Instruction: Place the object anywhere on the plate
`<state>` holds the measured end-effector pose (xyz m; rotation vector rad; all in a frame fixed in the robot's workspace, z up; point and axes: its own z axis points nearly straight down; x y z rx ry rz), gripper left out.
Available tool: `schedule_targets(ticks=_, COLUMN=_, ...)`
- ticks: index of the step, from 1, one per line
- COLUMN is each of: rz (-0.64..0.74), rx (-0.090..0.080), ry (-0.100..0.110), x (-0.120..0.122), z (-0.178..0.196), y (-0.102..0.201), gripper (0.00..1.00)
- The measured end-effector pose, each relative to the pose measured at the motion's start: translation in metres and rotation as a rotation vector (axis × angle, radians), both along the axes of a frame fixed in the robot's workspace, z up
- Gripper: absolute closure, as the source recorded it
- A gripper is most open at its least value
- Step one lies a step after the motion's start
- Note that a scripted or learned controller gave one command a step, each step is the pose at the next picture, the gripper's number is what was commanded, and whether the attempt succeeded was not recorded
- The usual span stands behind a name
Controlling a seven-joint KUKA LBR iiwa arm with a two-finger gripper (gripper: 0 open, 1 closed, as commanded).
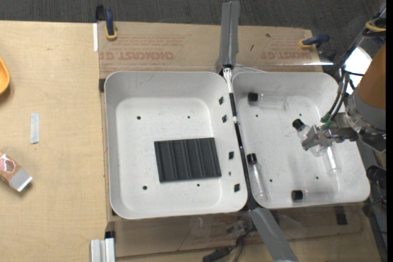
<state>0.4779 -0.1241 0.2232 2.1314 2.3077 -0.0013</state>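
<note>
The plate (186, 159) is a dark, ribbed rectangle lying flat in the middle of the left bin (123, 132). My gripper (312, 139) hangs low over the right bin (276, 181), right of its centre, at the end of the arm that reaches in from the right. Just below and to the right of the gripper, a faint clear, glassy shape (331, 160) lies on the bin floor. Whether the gripper touches it is hard to make out. A similar clear streak (270, 101) lies near the bin's back left.
Small black pieces sit in the right bin at the back left (252, 97), near the gripper (298, 124), at the left wall (250, 158) and at the front (297, 195). A grey divider bar (229, 34) runs between the bins. Loose items lie on the bench (49, 70) at far left.
</note>
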Motion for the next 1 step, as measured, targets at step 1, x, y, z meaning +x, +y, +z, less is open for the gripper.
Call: schedule_targets(ticks=1, rz=0.061, rx=-0.001, ry=0.002, x=0.0758, z=0.0379, y=0.0380, gripper=1.00)
